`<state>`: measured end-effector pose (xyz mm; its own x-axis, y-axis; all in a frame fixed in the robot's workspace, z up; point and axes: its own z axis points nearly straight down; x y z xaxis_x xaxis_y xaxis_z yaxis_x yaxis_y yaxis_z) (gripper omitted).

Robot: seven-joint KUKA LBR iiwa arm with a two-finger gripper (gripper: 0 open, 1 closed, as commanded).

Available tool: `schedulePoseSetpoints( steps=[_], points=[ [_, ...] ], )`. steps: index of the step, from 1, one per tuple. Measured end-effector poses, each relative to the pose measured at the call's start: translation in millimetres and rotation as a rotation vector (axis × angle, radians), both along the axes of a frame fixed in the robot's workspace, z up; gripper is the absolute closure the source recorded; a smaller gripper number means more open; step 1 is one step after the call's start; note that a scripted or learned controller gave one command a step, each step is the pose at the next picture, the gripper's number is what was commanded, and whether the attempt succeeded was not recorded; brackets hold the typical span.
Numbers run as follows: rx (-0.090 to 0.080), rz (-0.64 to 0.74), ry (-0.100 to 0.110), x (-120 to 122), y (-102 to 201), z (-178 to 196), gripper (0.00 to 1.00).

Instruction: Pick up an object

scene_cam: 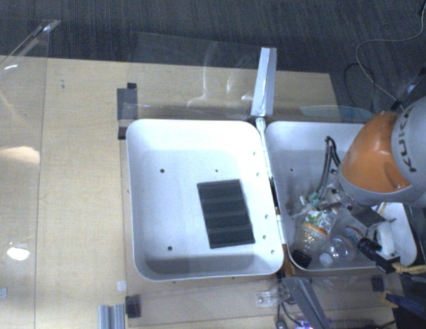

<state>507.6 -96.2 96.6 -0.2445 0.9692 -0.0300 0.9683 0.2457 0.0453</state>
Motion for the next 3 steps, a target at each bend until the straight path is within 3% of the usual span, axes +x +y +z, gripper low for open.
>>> schedulePoseSetpoints(
  steps=[1, 2, 3],
  points=[
    [-0.003, 0.002, -0.025, 7.9, 1.2, 14.7, 1.00],
    [-0.002, 0.002, -0.016, 5.5, 1.1, 12.9, 0.00],
    [-0.005, 0.004, -0.034, 10.8, 1.2, 26.2, 1.00]
  ],
)
